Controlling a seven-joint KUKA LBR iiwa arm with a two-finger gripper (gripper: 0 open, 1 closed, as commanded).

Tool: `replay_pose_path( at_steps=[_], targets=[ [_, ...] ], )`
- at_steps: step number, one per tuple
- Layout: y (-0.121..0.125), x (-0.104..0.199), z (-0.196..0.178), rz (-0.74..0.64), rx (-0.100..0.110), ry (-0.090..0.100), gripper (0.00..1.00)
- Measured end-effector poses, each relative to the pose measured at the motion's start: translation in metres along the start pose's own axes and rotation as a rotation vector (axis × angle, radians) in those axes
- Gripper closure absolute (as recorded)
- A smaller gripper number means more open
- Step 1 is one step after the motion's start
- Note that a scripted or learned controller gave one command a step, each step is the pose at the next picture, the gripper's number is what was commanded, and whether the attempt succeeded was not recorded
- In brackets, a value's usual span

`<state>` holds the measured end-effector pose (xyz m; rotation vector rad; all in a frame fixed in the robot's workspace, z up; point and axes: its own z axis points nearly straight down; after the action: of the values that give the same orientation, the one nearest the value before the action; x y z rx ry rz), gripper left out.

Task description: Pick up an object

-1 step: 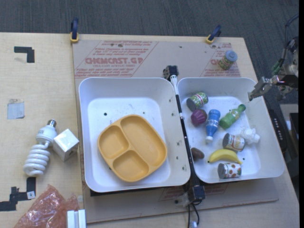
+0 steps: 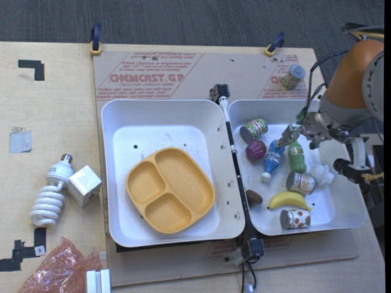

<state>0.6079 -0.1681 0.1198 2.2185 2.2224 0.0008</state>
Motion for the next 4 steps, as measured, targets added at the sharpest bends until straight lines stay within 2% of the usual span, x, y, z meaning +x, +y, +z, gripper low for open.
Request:
replay_pose_path(
  at_steps=[1,2,3,4],
  targets=[
    [0.04,-0.028,0.027,-0.002,0.0,-0.001,0.0],
    [0.028,-0.015,0.027,-0.001,0.001,-0.001,0.0],
    [0.028,-0.015,0.017,-0.002,0.0,-0.002,1.0],
    [0.028,-0.015,0.017,-0.002,0.0,-0.002,0.0]
  ],
)
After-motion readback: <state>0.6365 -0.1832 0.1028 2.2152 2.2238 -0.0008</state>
